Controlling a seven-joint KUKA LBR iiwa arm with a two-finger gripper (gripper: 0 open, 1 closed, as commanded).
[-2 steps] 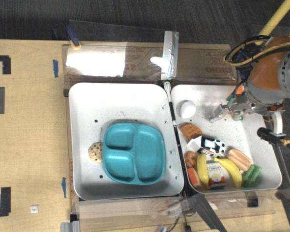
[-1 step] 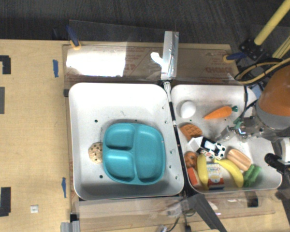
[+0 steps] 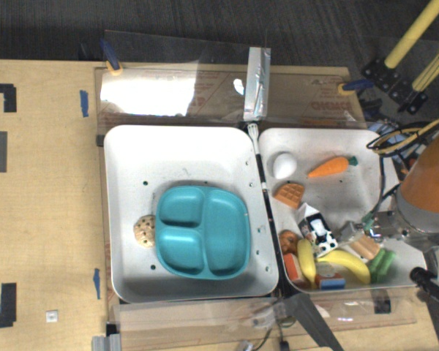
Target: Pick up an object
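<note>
- Bananas (image 3: 342, 263) lie among toys at the right bin's (image 3: 351, 139) near edge.
- The gripper (image 3: 367, 229) hovers just beside them; its grip cannot be made out.
- A carrot (image 3: 329, 168) and white egg (image 3: 283, 165) rest farther back.
- A teal tray (image 3: 203, 229) sits in the left bin (image 3: 175, 148).

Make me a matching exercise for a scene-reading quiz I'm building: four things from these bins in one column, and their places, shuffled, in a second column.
Things:
1. teal divided plate
2. cookie
3. carrot
4. banana

Places:
A. upper part of the right bin
B. middle of the left bin
C. lower part of the right bin, among other toy food
D. left bin, beside the plate's left edge

Pairs: 1-B, 2-D, 3-A, 4-C
</note>
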